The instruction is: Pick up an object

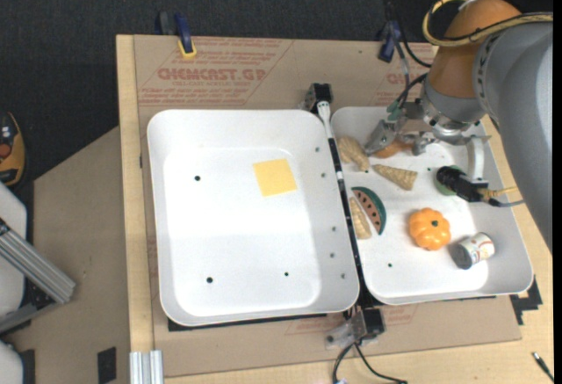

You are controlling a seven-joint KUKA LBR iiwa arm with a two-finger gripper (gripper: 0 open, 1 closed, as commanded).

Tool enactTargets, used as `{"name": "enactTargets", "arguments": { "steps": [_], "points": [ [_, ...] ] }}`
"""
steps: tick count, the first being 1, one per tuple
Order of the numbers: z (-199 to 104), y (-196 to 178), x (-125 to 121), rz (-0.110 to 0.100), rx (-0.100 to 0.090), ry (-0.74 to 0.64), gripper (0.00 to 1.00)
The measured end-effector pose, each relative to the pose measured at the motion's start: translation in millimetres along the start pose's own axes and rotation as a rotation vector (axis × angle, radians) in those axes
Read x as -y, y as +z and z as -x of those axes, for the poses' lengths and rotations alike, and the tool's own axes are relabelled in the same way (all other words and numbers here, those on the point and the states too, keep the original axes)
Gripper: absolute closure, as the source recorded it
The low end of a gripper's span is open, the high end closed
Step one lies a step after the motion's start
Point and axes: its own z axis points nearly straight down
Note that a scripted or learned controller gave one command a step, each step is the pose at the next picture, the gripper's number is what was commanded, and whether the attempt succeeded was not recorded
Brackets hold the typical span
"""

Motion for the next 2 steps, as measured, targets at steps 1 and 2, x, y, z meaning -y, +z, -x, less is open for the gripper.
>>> {"name": "enactTargets", "arguments": {
  "steps": [1,2],
  "points": [
    [3.5,-9.7,5.0,-0.009,0.001,0.005,1.00],
    [3.3,-9.1,5.1,-0.010,0.001,0.005,0.00]
  ]
}}
